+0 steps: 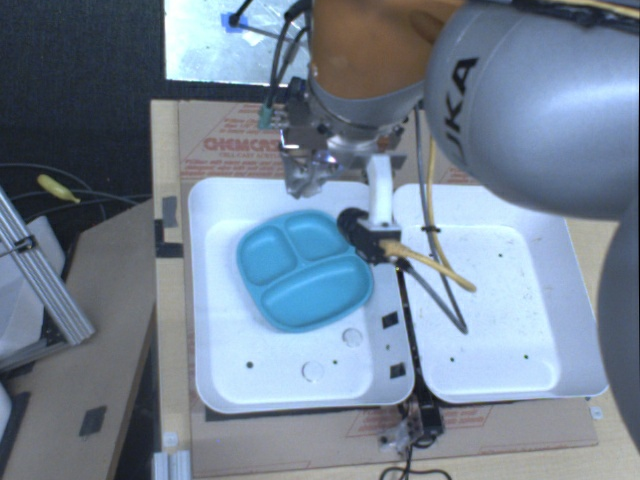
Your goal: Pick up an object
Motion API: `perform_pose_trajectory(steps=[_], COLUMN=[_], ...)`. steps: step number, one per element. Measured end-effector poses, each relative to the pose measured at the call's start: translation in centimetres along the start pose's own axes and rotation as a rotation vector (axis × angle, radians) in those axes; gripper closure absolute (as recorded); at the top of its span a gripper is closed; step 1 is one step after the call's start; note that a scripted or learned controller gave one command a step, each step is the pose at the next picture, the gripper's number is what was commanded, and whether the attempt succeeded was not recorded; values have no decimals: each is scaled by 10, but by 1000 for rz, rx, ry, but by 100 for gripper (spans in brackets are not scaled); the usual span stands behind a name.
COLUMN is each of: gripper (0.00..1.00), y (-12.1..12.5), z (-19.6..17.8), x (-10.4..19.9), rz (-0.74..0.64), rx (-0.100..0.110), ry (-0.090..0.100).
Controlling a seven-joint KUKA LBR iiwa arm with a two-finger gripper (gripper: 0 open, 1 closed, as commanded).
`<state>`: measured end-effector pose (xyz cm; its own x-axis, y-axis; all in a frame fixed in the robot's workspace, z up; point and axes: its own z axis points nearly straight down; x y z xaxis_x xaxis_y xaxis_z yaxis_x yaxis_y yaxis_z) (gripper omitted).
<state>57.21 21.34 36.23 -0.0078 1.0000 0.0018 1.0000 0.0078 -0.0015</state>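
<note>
Although the grey arm (520, 88) already reaches in across the bench (230, 128) from the right and fills much of the upper view, the pick itself looks not yet done, judging by how things lie. Of the two white bins, the right bin (520, 368) shows a bare floor with a few dark specks, while the left bin (225, 368) holds the one obvious candidate, a blue divided plate (300, 273). The plate lies flat on the bin floor, a little toward the far side and turned at an angle to the walls, with nothing visibly lifting it. What is left, then, seems to be the whole grasp: closing on the plate and raising it clear. The arm's orange-banded wrist points steeply down over the far edge of the left bin, and the gripper (305, 180) hangs just beyond the plate's far rim, near it but apparently not touching. Whether the gripper is released or clenched cannot be told from this angle. Two small pale round spots (352, 337) sit on the bin floor near the plate's near edge; I cannot tell if they are objects or marks.
</note>
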Motion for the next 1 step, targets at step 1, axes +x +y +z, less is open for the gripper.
perform_pose_trajectory(steps=[1], gripper=[100], y=[-68], z=[87], x=[-37], rz=[9], rx=[11], ry=[-5])
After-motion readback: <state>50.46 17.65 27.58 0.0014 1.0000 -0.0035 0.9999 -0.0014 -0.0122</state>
